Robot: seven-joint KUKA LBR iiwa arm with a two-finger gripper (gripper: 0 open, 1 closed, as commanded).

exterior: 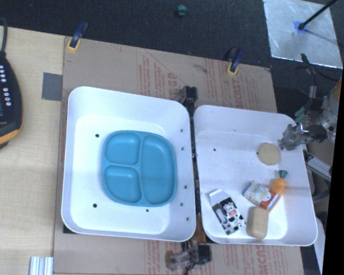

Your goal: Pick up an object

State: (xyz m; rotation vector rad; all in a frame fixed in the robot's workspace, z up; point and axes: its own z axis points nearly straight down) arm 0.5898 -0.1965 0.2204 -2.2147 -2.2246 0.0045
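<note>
Wooden tabletop [22,167] under a cardboard sheet carries two white bins: the left bin [75,154] holds one blue divided plate [139,168], the right bin [240,126] holds the candidates. Nothing is lifted yet, so the whole pick remains. The claw [294,136] sits at the right bin's two o'clock rim; its grip state I cannot tell. Five objects lie toward four o'clock: one tan disc [268,154], one orange bottle [277,187], one small carton [255,192], one cow-print packet [227,211], one beige block [258,223].
</note>
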